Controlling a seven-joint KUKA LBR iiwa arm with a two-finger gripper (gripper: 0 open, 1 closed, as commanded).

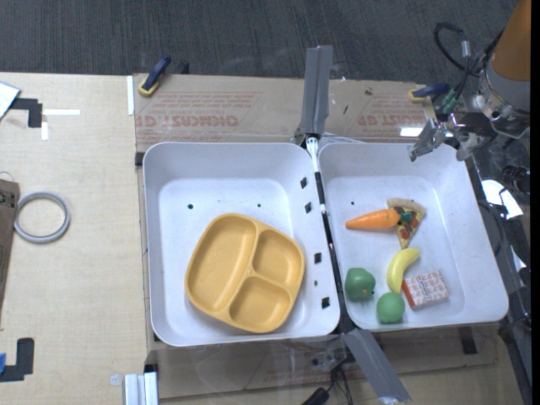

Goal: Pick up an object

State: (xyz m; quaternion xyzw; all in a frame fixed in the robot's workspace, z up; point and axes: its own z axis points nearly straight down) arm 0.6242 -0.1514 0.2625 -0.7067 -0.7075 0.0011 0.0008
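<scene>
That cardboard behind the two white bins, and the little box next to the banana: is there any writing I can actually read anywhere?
Cardboard sheet: red print, upside down from this camera, too blurred to read for certain.
Small red-and-white box in the right bin: a printed pattern, too small to read.
Pizza slice toy: colours, no legible text.
No other readable words, numbers or signs.

Arm at upper right; claw angled down-left

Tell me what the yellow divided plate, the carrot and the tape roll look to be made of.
Divided plate: likely molded plastic, matte yellow with soft rounded ridges.
Carrot: probably toy plastic, uniform smooth orange.
Tape roll: seemingly grey tape wound in a thin ring; the core material is unclear.
</scene>
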